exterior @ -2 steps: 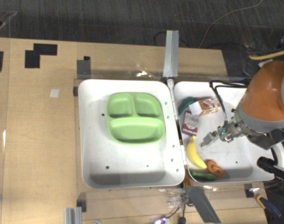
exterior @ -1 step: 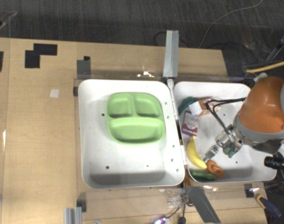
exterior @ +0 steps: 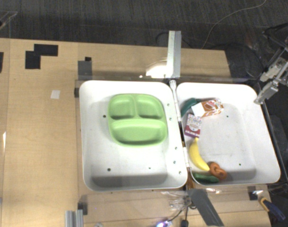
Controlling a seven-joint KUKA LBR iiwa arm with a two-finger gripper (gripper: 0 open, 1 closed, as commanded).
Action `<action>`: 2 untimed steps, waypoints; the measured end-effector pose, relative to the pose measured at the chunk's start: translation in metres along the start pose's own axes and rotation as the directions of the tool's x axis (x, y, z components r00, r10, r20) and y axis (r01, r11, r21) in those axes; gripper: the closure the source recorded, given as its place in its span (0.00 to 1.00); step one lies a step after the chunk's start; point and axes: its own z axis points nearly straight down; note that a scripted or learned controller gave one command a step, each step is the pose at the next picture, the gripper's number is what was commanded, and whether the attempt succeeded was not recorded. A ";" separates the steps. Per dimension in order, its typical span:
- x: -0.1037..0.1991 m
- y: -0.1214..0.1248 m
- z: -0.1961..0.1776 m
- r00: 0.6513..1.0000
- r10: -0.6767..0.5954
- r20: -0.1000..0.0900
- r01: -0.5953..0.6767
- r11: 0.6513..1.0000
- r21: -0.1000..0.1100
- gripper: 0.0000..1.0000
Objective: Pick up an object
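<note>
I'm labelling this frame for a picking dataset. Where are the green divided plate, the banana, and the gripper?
green divided plate (exterior: 136, 118): camera view, on its central ridge.
banana (exterior: 197, 156): camera view, on its yellow middle.
gripper (exterior: 266, 92): camera view, at its tip.

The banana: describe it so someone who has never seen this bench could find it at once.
Take the right white bin of the two. Along its left wall lies a line of small items; the banana sits low in that line, below a small white packet and above an orange-brown item. It is the one plain yellow, curved thing there.
</note>
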 end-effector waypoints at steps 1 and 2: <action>0.052 -0.020 0.103 0.995 -0.099 -0.004 0.099 0.995 0.000 0.00; 0.031 -0.006 0.048 0.969 -0.249 -0.002 0.249 0.969 -0.001 0.00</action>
